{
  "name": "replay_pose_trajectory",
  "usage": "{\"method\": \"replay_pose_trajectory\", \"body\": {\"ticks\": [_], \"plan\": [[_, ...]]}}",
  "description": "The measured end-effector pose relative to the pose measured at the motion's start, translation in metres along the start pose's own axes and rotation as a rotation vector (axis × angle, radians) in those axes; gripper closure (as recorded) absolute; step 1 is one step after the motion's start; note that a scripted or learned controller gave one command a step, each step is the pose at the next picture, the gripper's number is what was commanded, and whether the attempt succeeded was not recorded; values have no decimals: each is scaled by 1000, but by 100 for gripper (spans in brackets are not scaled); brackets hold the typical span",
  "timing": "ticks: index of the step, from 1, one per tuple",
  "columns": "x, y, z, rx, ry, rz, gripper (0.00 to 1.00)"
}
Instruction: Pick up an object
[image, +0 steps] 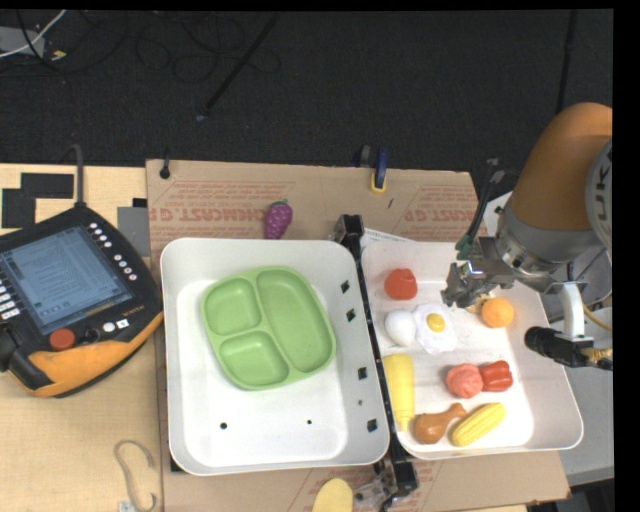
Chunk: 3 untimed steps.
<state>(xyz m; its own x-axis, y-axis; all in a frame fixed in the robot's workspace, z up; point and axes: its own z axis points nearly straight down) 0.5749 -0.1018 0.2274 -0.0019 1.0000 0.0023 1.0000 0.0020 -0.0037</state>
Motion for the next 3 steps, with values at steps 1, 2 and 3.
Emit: {"method": "replay_pose_trajectory", "body": {"ticks": [1, 2, 3], "plan": [[46, 8, 10, 1, 0, -1, 100], [42, 18, 6, -3, -2, -3, 100], [40, 11, -8, -3, -1, 2, 100]]}}
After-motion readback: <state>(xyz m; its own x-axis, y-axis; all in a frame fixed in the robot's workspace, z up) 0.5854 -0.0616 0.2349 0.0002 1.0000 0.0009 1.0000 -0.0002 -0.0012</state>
